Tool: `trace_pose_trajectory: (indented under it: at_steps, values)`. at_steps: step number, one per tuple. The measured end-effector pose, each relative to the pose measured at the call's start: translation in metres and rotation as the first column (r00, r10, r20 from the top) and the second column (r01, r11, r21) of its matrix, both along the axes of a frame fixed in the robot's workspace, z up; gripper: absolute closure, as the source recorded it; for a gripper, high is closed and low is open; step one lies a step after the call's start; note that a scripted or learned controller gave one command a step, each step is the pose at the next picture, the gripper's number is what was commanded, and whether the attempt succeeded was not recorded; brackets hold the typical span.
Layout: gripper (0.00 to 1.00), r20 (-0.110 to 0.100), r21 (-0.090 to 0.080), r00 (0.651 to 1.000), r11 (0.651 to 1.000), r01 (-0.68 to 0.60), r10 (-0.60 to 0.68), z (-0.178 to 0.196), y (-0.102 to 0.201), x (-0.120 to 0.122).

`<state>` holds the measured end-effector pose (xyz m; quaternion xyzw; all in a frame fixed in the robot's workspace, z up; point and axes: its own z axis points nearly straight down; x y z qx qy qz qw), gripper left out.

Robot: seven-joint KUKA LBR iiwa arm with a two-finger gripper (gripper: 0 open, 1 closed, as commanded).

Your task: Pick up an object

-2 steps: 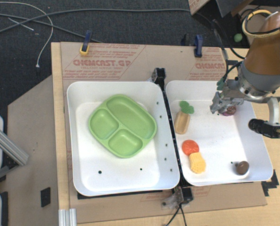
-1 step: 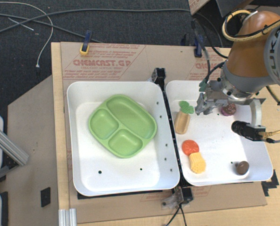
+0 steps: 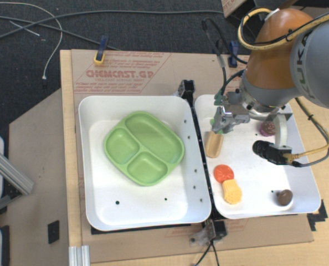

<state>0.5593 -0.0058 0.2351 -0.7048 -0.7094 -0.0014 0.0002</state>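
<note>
My gripper hangs over the left part of the right bin, just above the top end of a tan bread-like piece. Below that piece lie a red-orange round object and a yellow corn-like piece. A purple object sits partly hidden under the wrist. Near the bin's lower right corner rests a small brown object. Nothing shows between the fingers.
The left bin holds a green divided plate. A black clamp sits at the top of the divider between the bins. A black cable part hangs from the arm over the right bin.
</note>
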Motion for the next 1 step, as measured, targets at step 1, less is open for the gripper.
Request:
trace_pose_trajectory:
  at_steps: [1]
  values:
    - [1.0, -0.005, 0.0, 1.0, 1.0, 0.001, -0.001, -0.0058, 0.0473, -0.0047]
